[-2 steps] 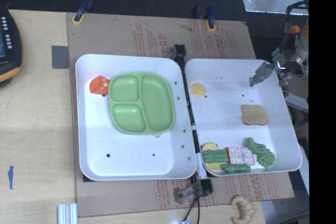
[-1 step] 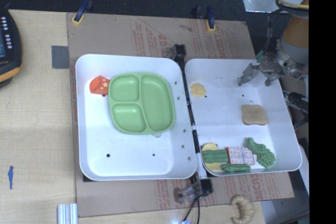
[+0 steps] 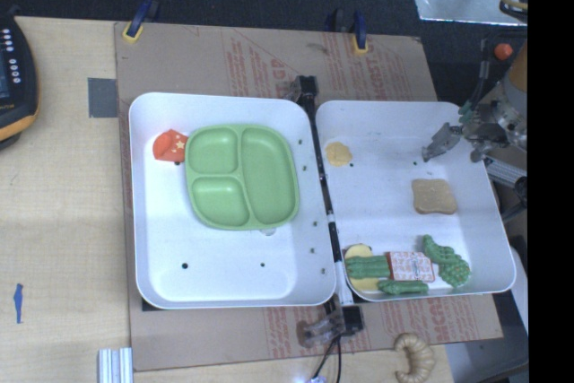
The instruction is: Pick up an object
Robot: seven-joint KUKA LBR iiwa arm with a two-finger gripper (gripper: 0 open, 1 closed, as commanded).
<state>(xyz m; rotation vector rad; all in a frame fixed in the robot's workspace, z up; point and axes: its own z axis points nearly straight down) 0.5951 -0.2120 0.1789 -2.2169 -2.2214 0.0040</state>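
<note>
Your gripper (image 3: 448,142) sits over the upper-right part of the right bin (image 3: 386,117), fingers spread apart w/ nothing between them — it's empty, and no pick has begun.

Candidates are all in that bin. The slice of toast (image 3: 434,196) lies flat just below the gripper, w/ bare floor all round it. That's prob. your easiest target: nearest, isolated, no neighbours to knock. The small yellowish round piece (image 3: 338,154) sits by the bin's left wall, near the divider — reachable, but the wall crowds one finger. Along the front edge there's a cluster: a green leafy toy (image 3: 447,260), a red-and-white packet (image 3: 412,265), green bean-like pieces (image 3: 402,286) and a yellow item (image 3: 358,254), touching or overlapping. Avoid that lot; you'd likely grab two or push them around.

For the toast, centre over it, then turn the wrist so the fingers straddle its narrower span. It's thin, so go right down to the bin floor before closing, else the tips close on air above it. Lift straight up, slowly, and check it's actually between the fingers.

The left bin (image 3: 161,193) holds a green divided plate (image 3: 242,177) and a red toy (image 3: 169,145) tucked beside it — further off, leave them.
</note>
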